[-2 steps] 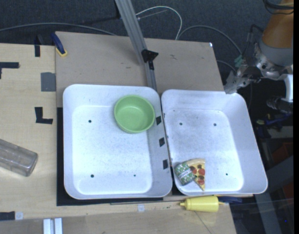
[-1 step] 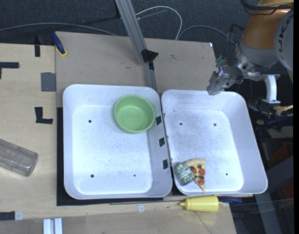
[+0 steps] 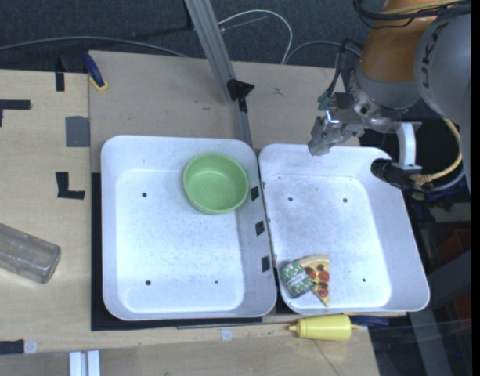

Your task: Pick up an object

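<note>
A green bowl point(image 3: 215, 182) sits upright in the left bin point(image 3: 130, 233), near its far right corner. A small colourful packet point(image 3: 307, 277) with red, green and yellow print lies in the right bin point(image 3: 380, 233), at its near left corner. My gripper point(image 3: 324, 143) hangs above the far edge of the right bin, well away from the packet and to the right of the bowl. Nothing shows between its fingers.
A yellow bottle point(image 3: 326, 327) lies on the bench just in front of the right bin. A clear plastic cup point(image 3: 20, 251) lies on its side left of the bins. A grey metal pole point(image 3: 212, 37) slants over the bench behind the bins.
</note>
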`<action>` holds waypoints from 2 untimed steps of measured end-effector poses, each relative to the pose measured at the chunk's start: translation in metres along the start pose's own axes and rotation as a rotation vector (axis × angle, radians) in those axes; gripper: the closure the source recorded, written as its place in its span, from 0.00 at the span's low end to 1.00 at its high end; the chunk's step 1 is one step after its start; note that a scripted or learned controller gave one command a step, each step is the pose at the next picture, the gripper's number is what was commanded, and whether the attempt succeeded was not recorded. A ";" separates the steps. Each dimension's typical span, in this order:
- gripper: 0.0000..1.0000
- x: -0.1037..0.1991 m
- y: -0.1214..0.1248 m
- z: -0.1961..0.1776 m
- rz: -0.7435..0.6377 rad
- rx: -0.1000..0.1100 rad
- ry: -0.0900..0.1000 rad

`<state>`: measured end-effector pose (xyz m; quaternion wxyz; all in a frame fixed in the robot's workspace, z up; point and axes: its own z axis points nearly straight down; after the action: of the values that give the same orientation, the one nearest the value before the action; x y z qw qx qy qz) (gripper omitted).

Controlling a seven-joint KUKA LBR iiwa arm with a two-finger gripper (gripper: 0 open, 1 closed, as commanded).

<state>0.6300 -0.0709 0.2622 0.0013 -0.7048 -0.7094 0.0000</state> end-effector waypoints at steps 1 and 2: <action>1.00 0.058 -0.010 0.002 0.000 0.001 0.000; 1.00 0.108 -0.027 0.025 0.001 0.003 -0.001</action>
<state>0.6022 0.0373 0.2373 0.0021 -0.7050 -0.7092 0.0013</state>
